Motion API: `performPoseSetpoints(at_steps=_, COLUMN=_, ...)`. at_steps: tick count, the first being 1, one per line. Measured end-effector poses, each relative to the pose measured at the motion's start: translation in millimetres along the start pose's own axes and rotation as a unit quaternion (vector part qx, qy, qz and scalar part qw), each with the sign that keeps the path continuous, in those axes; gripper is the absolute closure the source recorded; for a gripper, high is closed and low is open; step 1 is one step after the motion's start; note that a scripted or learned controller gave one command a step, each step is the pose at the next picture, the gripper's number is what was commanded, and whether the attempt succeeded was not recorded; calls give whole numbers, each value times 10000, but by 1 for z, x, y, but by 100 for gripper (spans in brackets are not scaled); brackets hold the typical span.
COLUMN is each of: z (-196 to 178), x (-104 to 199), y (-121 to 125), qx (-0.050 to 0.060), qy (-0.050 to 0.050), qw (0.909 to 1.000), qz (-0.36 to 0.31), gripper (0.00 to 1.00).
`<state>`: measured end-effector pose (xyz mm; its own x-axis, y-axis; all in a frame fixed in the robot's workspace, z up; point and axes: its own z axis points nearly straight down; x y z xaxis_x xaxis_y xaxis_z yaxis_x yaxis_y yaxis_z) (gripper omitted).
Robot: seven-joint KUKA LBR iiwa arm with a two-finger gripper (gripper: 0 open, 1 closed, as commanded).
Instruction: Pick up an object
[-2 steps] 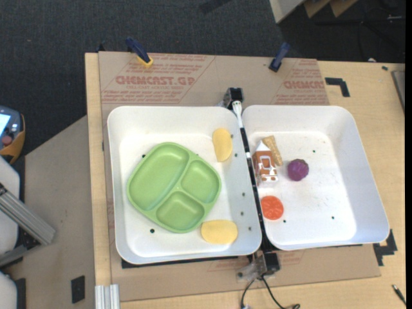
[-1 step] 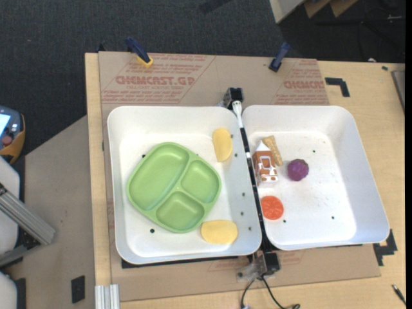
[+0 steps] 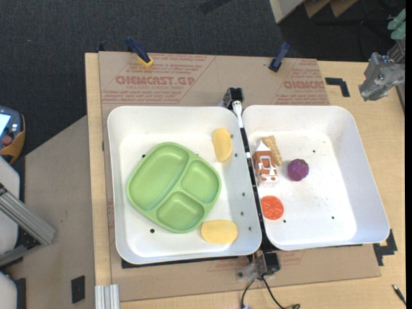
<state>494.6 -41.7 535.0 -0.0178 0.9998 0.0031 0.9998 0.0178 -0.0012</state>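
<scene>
Two white bins are sitting side by side in the middle of the frame, on a brown cardboard sheet (image 3: pixel 193 76) w/ red print. The left bin (image 3: pixel 119 172) is holding a green plate (image 3: pixel 172 187) w/ three parts. A yellow piece (image 3: pixel 222 144) is lying just beside the plate's upper right edge, near the bin's right wall. Another yellow piece (image 3: pixel 219 232) is lying at the plate's lower right, close to the bin's bottom rim.

The right bin (image 3: pixel 351 185) is holding four small things, all on its left half. A tan stick (image 3: pixel 273 148) is lying at a slant, touching a little white & orange toy (image 3: pixel 264 166) just below it. A purple ball (image 3: pixel 297 169) is sitting to the right of the toy, a bit apart. An orange disc (image 3: pixel 271 207) is lying lower down, near the wall between the bins. Nothing is lying on top of these things.

Two blue clamps (image 3: pixel 139 51) are pinching the cardboard's top edge.

The gripper (image 3: pixel 383 76) is hanging at the upper right of the frame, outside the right bin & well apart from everything in it. It's grey & blurry, so how far open it is can't be told. Nothing is showing in it.
</scene>
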Motion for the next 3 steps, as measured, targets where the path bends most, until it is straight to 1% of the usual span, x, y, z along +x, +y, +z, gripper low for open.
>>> performPoseSetpoints(at_steps=1, z=1, x=181, y=9, qx=-15, qy=4, qw=10000, qz=-2, gripper=100)
performPoseSetpoints(at_steps=2, z=-1, x=76, y=-1, qx=-3, qy=-24, qw=9999, qz=146, gripper=100)
performPoseSetpoints(at_steps=3, z=-1, x=-8, y=-16, qx=-5, qy=-25, qw=9999, qz=143, gripper=100)
